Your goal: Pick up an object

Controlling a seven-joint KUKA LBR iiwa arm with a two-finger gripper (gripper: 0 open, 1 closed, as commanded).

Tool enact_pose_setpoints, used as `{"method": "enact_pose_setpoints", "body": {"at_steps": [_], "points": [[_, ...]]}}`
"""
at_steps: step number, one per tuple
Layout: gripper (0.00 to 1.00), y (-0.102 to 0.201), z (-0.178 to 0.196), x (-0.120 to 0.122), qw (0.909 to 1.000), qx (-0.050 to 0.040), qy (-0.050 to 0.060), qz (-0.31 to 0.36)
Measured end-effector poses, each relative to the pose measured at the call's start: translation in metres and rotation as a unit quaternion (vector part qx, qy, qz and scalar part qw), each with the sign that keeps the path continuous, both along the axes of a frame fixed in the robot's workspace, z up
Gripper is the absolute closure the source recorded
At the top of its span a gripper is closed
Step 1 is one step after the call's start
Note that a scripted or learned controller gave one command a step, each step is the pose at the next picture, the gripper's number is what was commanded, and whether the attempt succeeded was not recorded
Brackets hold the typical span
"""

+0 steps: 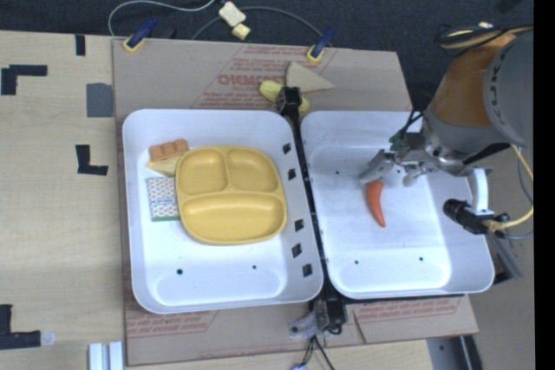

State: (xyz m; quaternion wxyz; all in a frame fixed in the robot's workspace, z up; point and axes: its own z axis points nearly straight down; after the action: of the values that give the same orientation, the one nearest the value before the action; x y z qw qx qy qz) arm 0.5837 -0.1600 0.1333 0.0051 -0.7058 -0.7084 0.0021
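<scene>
An orange carrot-shaped object (375, 202) lies in the right bin (347, 264), pointing toward the bin's front. My gripper (392, 168) hangs over the right bin, reaching in from the right. Its fingers spread just above the carrot's upper end, and the left fingertip (373, 172) sits next to that end. The carrot rests on the bin floor, not between the fingers.
The left bin (156, 273) holds a yellow divided plate (231, 194), a tan bread-like piece (167, 153) and a small patterned block (161, 197). A black clamp (290, 102) and a yellow piece (270, 88) sit behind the bins. Cables run along the back.
</scene>
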Motion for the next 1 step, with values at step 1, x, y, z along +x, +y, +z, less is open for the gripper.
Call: {"method": "enact_pose_setpoints", "body": {"at_steps": [1], "points": [[0.0,0.0215,-0.0502,-0.0003,1.0,-0.0043,-0.006,-0.001]]}}
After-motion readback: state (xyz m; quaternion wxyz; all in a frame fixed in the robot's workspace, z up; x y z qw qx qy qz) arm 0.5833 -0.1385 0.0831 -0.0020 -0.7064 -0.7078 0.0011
